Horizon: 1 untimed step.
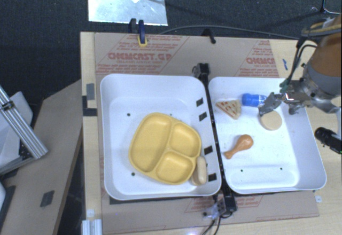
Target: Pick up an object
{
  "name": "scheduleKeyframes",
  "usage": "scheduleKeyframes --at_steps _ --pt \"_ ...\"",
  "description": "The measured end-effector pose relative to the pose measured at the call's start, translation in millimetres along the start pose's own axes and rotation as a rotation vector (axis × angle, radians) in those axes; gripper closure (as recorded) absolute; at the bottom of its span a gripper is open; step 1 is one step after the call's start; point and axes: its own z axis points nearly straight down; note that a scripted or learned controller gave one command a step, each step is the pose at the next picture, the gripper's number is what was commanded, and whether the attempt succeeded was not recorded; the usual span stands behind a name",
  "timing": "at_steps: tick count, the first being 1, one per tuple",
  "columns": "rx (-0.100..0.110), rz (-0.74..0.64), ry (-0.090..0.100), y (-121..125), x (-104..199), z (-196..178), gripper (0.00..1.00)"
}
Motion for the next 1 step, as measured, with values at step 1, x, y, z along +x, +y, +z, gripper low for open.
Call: scheduleKeyframes --at_steps 1 --pt "0.003 0.001 0.001 -6.3 5.1 45.4 0.0"
